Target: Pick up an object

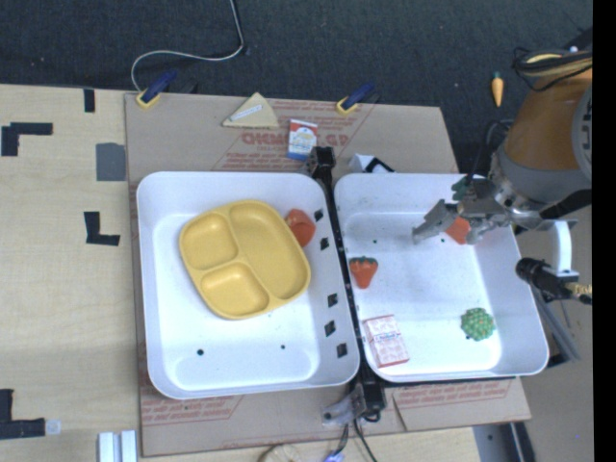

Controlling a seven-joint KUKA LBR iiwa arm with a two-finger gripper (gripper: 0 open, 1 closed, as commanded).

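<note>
Orange-red lump sits between the fingers of the gripper (452, 221), up at about 2 o'clock in the right bin (423, 195). Looks like a small toy piece (460, 228), partly hidden by the fingers, so exact shape is unclear. Gripper reads as clenched on it, though whether it's lifted clear of the floor of the bin is hard to judge from this angle.

Other candidates in the right bin:
- strawberry toy (363, 271) at 9 o'clock, near the divider
- green broccoli-like toy (476, 323) at 4 o'clock
- flat red-and-white packet (386, 341) at 7 o'clock, against the near wall

Left bin (159, 287) has a yellow divided plate (243, 257) in the middle, and a red tomato-like toy (300, 227) just beside the plate's 2 o'clock edge.

Handling, my read:
- held piece: probably light, hard plastic or firm foam, likely smooth. Slip risk if the pinch is off-centre. Best hold is across its widest part, fingers square to it.
- strawberry: tapered, so grip the fat upper half, not the tip.
- broccoli: bumpy, should grip well across the head.
- packet: thin and flat, hard to get fingers under; worst pick.
- plate: stiff but too wide for this gripper except at the rim.

Nothing here looks fragile.
</note>
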